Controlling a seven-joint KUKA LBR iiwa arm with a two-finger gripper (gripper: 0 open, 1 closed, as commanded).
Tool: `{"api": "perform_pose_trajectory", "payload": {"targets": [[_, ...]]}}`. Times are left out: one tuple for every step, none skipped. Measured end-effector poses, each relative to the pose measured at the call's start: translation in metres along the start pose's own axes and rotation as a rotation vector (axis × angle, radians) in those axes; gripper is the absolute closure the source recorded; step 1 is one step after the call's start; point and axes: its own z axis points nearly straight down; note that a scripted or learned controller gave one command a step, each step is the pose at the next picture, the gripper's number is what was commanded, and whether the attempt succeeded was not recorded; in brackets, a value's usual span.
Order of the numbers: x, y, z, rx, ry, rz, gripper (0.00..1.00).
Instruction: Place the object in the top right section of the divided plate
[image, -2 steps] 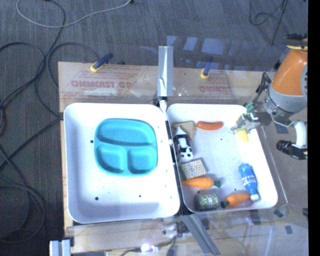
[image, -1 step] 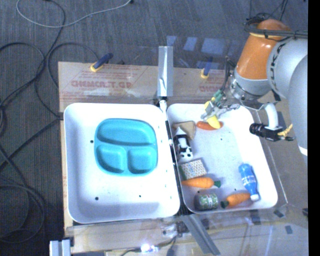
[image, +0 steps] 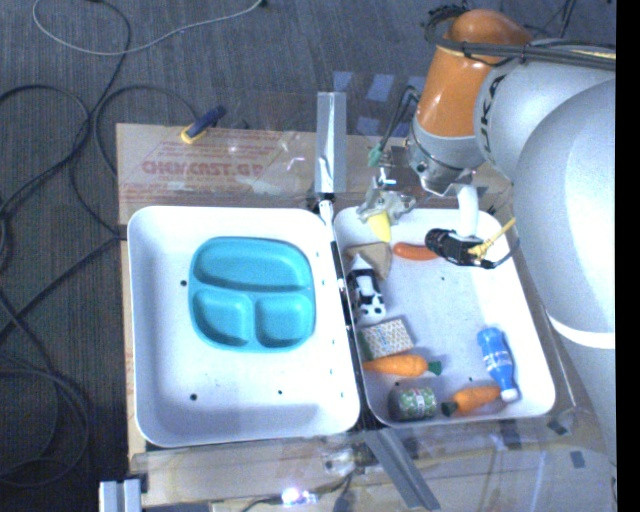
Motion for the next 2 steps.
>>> {"api": "perform_pose_trajectory", "payload": {"targets": [[0.0, 0.0, 0.0, 0.0, 0.0, 0.001, 0.0], [-0.005, -0.01, -0.066, -0.002, -0.003, -0.212, 0.0]]}}
